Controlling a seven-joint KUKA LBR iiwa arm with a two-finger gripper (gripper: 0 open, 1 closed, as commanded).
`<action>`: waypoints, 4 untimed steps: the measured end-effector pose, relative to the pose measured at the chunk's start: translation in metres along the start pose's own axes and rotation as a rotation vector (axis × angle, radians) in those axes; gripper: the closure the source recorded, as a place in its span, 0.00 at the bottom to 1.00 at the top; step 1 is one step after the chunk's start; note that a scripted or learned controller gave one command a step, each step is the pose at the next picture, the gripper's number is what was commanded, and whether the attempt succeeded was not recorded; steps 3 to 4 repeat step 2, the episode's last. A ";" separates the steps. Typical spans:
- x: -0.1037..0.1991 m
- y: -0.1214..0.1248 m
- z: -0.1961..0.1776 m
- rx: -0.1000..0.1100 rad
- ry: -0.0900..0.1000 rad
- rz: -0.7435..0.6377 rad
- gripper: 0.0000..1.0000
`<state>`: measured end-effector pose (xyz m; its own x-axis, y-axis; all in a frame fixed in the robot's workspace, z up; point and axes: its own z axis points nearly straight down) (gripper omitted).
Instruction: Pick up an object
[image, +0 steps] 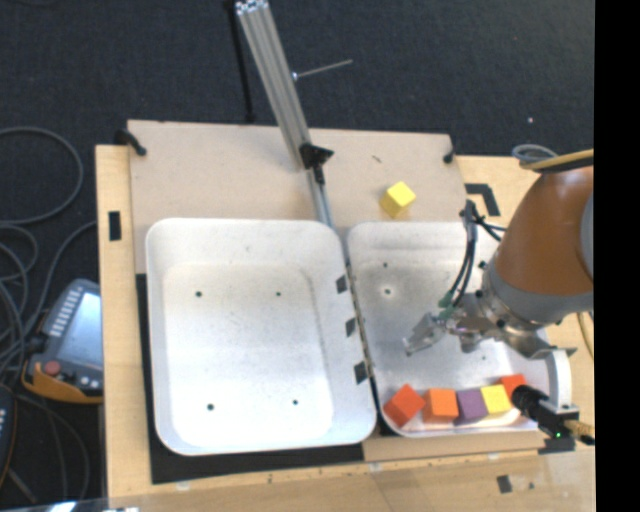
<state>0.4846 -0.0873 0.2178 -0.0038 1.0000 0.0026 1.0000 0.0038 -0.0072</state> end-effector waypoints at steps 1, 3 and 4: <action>0.081 0.000 0.023 -0.006 0.000 -0.005 0.00; 0.153 0.001 -0.008 -0.010 0.000 -0.006 0.00; 0.153 0.001 -0.008 -0.010 0.000 -0.006 0.00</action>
